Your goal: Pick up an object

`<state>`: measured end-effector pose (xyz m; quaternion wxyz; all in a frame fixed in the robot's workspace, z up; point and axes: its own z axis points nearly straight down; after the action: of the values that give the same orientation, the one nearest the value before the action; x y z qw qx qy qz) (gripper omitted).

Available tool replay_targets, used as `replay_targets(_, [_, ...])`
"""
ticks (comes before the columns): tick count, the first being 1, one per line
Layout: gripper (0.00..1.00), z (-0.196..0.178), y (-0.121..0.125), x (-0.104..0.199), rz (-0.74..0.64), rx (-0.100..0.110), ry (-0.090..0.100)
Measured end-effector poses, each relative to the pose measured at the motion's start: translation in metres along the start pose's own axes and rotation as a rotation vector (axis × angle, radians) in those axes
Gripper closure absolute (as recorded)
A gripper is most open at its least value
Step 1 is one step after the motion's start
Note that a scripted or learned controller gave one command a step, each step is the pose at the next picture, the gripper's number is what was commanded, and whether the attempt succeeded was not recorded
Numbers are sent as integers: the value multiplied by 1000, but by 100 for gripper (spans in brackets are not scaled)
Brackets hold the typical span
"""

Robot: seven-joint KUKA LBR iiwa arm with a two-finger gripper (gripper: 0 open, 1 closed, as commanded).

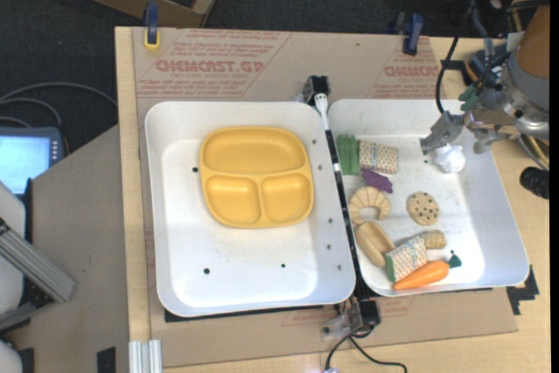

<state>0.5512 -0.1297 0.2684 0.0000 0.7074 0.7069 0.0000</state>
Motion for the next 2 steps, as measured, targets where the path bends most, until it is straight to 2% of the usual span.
replay_targets(1, [0,184,-44,-7,2,14,4])
replay_targets(2, [0,184,-5,31,-5,-4,-1])
